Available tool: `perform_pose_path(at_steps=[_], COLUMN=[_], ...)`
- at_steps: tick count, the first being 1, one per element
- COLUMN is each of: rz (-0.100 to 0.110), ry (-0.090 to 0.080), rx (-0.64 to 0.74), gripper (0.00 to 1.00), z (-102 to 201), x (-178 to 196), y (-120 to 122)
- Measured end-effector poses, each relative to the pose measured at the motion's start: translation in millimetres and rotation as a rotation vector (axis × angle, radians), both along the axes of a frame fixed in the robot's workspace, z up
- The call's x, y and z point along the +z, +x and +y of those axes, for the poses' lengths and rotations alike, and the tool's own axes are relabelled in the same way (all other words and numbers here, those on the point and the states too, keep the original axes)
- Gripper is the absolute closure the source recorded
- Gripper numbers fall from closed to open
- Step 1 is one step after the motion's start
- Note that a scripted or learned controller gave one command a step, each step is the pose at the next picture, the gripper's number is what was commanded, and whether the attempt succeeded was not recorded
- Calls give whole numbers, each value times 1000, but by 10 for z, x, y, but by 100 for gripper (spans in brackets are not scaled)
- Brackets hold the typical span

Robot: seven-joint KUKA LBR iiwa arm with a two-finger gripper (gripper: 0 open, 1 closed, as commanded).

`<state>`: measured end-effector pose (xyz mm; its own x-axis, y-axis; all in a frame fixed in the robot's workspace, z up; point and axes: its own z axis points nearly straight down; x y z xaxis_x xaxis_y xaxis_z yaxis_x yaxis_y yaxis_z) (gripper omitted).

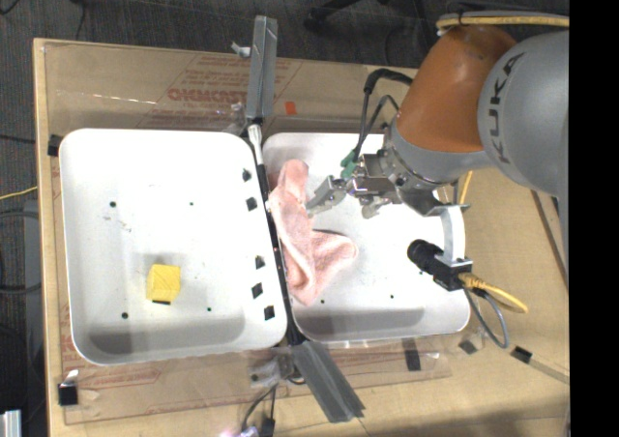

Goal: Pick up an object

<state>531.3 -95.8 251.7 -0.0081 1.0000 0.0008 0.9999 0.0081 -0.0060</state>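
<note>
The bench (106,68) carried two shallow white bins side by side, separated by a grey divider bar (261,68) running from 12 o'clock to 6 o'clock.

Left bin (87,164): one small yellow block (163,283) lay flat on the floor, toward 7 o'clock of the bin's centre, well apart from every wall.

Right bin (387,324): a pink cloth (305,237) lay crumpled against the divider-side wall, at 9 o'clock of the bin's centre. Its upper end stood slightly bunched; its lower part spread toward 4 o'clock across the floor.

The arm (503,87) entered from 3 o'clock, its orange band (445,87) positioned over the right bin's 1 o'clock corner. The gripper (327,193) pointed toward 9 o'clock, just beside the upper part of the pink cloth. Whether the tip touched the cloth could not be determined. The open or closed condition of the gripper could not be determined from the camera view, and no object was visibly held.

A black cylindrical fitting (433,264) with a yellow cable (498,295) hung below the wrist, at 4 o'clock of the gripper.
</note>
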Motion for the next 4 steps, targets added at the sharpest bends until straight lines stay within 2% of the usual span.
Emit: perform_pose_path(at_steps=[1,2,3,4], rz=[0,-4,-4,-2], ry=[0,-1,-2,-1], rx=[-67,12,17,-201], gripper=[0,0,100,100], z=[-457,-384,-379,-153], x=[-1037,-1600,-1501,-573], y=[177,617,620,1020])
